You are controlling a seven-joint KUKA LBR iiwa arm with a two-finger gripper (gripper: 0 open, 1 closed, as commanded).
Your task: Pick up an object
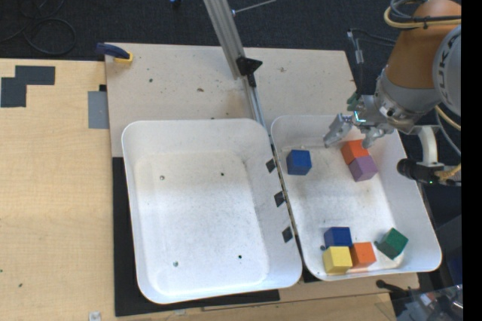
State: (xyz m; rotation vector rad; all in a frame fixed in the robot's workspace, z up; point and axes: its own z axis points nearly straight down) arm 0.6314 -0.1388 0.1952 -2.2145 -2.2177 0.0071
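My gripper [354, 134] hangs over the back of the right bin [331, 199], open, its two grey fingers spread apart with nothing between them. Just below and in front of it lies an orange cube [351, 151], touching a purple cube [363, 167]. A blue cube [299, 162] sits to the left of them, near the bin's left wall. At the bin's front are another blue cube [337, 236], a yellow cube [338, 259], a second orange cube [363, 254] and a green cube [392, 243].
The left bin [151, 161] stands beside the right one, with black clips [279, 198] along the shared rim. A slanted metal bar [222, 18] rises behind the bins. A blue and yellow clamp [114, 52] lies at the bench's back left.
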